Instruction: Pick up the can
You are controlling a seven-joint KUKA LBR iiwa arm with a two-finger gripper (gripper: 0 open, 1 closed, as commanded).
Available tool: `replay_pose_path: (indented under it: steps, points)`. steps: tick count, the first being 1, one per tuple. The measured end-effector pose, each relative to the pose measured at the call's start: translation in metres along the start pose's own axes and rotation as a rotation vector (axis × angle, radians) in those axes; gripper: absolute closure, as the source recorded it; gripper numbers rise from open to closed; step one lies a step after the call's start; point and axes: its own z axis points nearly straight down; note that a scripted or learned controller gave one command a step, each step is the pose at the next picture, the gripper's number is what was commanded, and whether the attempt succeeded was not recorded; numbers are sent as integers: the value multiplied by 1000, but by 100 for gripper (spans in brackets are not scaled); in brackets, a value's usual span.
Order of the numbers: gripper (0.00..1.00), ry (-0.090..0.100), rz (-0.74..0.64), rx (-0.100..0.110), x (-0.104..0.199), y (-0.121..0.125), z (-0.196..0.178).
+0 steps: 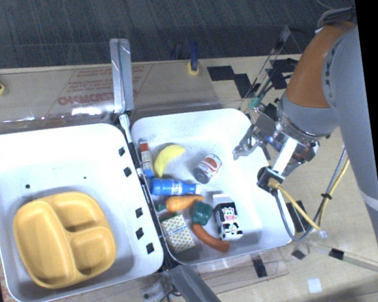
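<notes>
The can (207, 167) lies on its side near the middle of the right bin (233, 117), silver with a red and white label, its round end facing the camera. Just to its left is a yellow banana-like fruit (168, 158). My gripper (245, 146) hangs over the right part of that bin, a short way right of the can and apart from it. Nothing shows between it and the can but bare bin floor.
Below the can lie a blue tube (173, 187), a carrot (182, 203), a teal piece (200, 212), a cow-print carton (227, 221), a sausage (211, 238) and a patterned box (178, 234). The left bin (10, 153) holds a yellow divided plate (63, 236).
</notes>
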Motion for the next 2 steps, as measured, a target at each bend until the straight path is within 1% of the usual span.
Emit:
replay_pose_path:
  steps: [1, 2]
  points:
    - [0, -1, -70, 2, 64, 24, 107]
    - [0, -1, -23, 0, 109, 52, 161]
